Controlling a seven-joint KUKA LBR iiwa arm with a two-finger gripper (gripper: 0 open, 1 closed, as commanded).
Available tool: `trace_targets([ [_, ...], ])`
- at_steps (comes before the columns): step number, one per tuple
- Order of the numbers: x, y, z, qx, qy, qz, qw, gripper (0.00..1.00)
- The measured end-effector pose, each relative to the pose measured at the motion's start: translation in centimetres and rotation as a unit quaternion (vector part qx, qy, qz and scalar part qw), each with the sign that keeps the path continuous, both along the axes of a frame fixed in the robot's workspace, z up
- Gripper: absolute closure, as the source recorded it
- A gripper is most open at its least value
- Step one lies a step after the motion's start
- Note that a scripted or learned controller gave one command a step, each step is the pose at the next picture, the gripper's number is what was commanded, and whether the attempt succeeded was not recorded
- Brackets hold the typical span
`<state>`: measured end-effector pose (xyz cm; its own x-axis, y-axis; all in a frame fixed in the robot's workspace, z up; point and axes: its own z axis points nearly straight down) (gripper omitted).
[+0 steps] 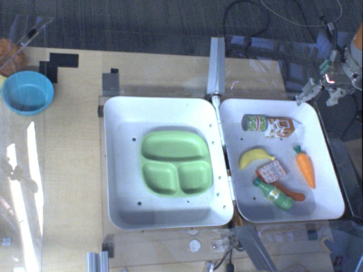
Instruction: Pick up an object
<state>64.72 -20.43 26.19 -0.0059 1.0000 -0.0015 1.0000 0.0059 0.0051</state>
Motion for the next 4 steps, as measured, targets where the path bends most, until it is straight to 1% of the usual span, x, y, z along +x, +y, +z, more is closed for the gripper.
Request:
trace_targets([
  [1, 0.2, 0.5, -14.0, -0.0048, -0.013, 0.084, 0.9964, 0.0],
  [2, 1.4, 3.0, -15.2, -0.0097, -0.017, 0.163, 0.9865, 0.0],
  [3, 1.9, 3.3, -13.4, -0.0119, -0.027, 0.165, 0.9859, 1.0],
  [4, 1.9, 3.3, -13.5, -0.0118, -0.026, 0.165, 0.9859, 0.0],
])
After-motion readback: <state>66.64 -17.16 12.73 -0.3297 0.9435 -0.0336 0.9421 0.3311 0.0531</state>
